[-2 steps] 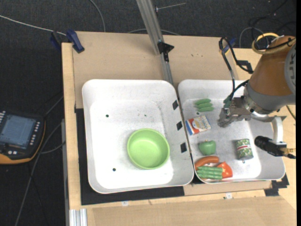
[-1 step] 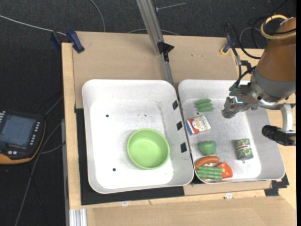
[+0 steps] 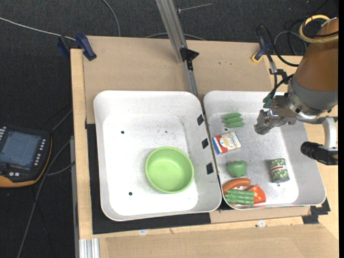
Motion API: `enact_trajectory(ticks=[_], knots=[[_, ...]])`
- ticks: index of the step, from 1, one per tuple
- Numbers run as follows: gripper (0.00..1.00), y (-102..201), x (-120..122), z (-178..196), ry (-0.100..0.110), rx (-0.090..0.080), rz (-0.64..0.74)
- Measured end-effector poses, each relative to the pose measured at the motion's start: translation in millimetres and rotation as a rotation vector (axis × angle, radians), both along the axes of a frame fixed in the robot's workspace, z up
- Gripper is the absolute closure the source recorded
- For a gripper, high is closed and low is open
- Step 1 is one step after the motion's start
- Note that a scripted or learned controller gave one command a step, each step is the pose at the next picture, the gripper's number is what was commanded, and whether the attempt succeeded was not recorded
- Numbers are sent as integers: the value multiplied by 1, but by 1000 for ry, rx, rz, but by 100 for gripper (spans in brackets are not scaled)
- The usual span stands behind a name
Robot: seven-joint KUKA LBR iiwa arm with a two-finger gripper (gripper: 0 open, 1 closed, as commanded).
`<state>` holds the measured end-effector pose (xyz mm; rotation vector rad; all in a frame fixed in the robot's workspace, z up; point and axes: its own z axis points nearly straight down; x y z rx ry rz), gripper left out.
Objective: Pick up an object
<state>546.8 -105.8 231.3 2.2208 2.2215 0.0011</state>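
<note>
My gripper (image 3: 263, 124) hangs over the upper right part of the right bin (image 3: 301, 144), right of a green pea pod (image 3: 233, 119). Nothing shows between its fingers. Below lie a small red, white and blue carton (image 3: 226, 142), a green pepper (image 3: 237, 169), a green-labelled can (image 3: 278, 170), and at the bin's front edge a sausage (image 3: 236, 184) beside a bunch of green beans on a red piece (image 3: 243, 197). A green bowl (image 3: 169, 169) sits in the left bin (image 3: 113, 144).
A metal pole (image 3: 174, 26) slants down to the seam between the bins. Blue clamps (image 3: 83, 46) hold the bench's back corners. A handheld pendant (image 3: 21, 152) lies on the floor at the left. Cables trail behind the bench.
</note>
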Motion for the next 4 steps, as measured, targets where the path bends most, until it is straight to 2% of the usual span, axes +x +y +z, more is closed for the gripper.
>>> enact_trajectory(ticks=[1,3,4], knots=[[100,49,-6,9,0,1,4],[100,163,-4,-4,1,1,6],[100,205,-4,-3,1,1,4]])
